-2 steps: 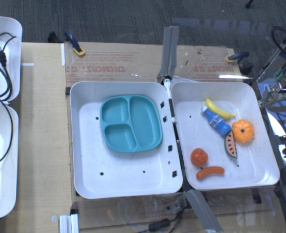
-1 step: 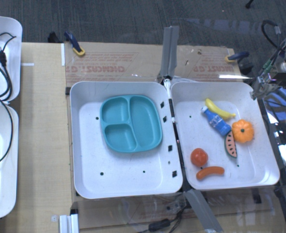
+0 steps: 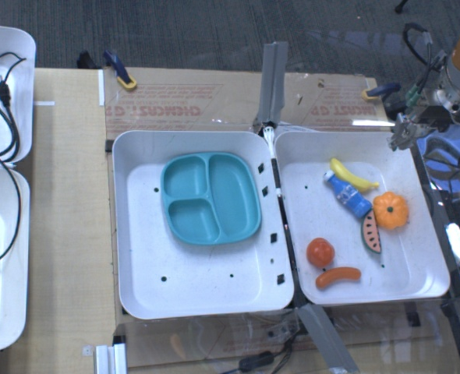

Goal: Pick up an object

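Observation:
The right bin [image 3: 417,283] holds a yellow banana [image 3: 353,176], a blue bottle [image 3: 348,195], an orange pumpkin [image 3: 391,210], a watermelon slice [image 3: 370,233], a red tomato [image 3: 320,252] and a sausage [image 3: 337,277]. My gripper [image 3: 402,135] hangs at the bin's far right corner, up and to the right of the banana, apart from every object. Nothing shows between its fingers.
The left bin [image 3: 136,279] carries a teal divided plate [image 3: 211,197]. A grey post [image 3: 273,84] rises behind the seam between the bins. Blue clamps [image 3: 118,68] sit on the cardboard at the back. White trays with black cables [image 3: 0,100] lie at far left.

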`<move>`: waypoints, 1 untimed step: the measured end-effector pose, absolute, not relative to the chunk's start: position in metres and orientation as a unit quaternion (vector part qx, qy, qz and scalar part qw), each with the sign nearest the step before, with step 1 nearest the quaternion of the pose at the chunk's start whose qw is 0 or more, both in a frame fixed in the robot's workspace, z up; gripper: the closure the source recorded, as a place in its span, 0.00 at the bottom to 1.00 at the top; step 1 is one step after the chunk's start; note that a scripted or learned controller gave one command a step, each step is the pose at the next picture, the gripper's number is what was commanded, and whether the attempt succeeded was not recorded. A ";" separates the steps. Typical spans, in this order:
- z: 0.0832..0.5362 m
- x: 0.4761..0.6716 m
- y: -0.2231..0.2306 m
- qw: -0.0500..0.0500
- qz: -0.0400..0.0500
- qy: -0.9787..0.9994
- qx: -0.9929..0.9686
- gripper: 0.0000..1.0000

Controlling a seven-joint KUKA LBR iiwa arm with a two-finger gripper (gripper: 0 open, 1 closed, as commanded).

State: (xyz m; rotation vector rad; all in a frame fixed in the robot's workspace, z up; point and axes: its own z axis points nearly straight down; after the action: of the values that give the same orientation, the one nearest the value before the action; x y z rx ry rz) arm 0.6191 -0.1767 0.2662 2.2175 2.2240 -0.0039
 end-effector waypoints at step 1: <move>0.369 0.646 -0.202 0.001 -0.001 0.708 0.706 1.00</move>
State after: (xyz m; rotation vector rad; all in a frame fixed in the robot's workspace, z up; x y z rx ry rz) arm 0.6460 -0.2024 0.3689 2.2160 2.2242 -0.0025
